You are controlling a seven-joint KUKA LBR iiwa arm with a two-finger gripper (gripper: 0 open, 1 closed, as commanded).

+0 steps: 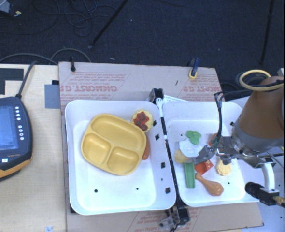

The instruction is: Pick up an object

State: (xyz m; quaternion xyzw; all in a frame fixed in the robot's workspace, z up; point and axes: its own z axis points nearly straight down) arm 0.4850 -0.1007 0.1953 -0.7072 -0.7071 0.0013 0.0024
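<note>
My gripper point(206, 155) hangs low over the middle of the right bin point(232, 197), reaching in from the right on the grey and orange arm point(261, 117). Toy foods lie around it. A red piece point(204, 167) sits just below the gripper. A white piece point(186, 146) and a green leafy piece point(193, 137) are to its left. A green cucumber point(189, 175) and a brown drumstick point(211, 184) lie nearer the front. A yellow ridged piece point(224, 168) is partly under the wrist. I see nothing held.
The left bin point(113, 197) holds a yellow divided plate point(113, 144), a small yellow and red piece point(142, 119) and a sausage point(146, 151) by the plate's right edge. A tablet-like pendant point(5, 137) lies on the bench at far left. The divider point(164, 149) separates the bins.
</note>
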